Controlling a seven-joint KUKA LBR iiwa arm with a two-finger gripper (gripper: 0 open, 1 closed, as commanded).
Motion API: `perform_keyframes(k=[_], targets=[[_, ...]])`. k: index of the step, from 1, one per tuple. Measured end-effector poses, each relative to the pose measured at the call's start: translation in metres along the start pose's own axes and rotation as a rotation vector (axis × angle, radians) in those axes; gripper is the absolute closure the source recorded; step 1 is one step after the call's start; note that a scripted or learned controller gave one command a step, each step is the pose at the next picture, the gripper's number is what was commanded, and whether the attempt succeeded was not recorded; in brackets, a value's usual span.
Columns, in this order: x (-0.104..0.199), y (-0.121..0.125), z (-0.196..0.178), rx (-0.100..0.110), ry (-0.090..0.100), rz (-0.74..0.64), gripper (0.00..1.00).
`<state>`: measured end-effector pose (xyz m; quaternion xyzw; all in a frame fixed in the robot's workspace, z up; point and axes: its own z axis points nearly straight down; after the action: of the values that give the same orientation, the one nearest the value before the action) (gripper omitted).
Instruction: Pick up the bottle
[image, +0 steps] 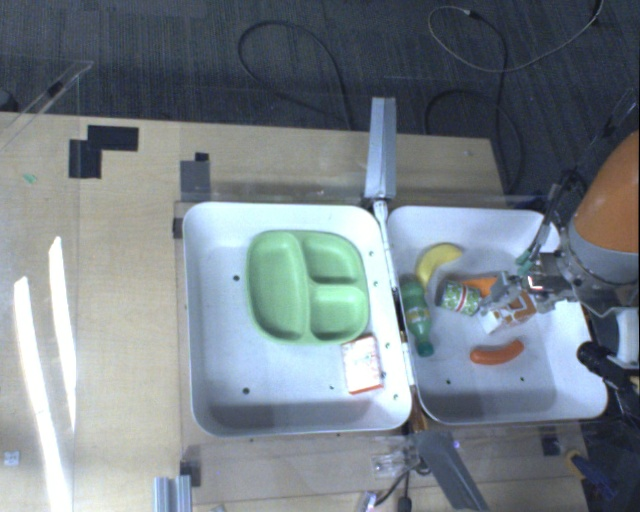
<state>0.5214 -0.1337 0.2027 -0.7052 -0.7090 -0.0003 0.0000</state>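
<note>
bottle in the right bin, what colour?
Green, with a yellowish label band; the bottle lies along the right bin's left wall. Clearest in the camera view.

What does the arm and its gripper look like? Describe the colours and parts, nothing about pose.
The arm enters at the right edge of the camera view: a broad rounded orange band above a grey wrist section. Below it, the gripper is a small cluster of dark and metallic parts with pale highlights, too blurred to make out finer detail. Dark hardware and thin black cabling run alongside the arm.
</note>
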Motion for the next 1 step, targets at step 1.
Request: perform_keyframes(k=[1], targets=[[0.0428, 0.0093, 0.0995, -0.003, 0.0, 0.092, 0.0]])
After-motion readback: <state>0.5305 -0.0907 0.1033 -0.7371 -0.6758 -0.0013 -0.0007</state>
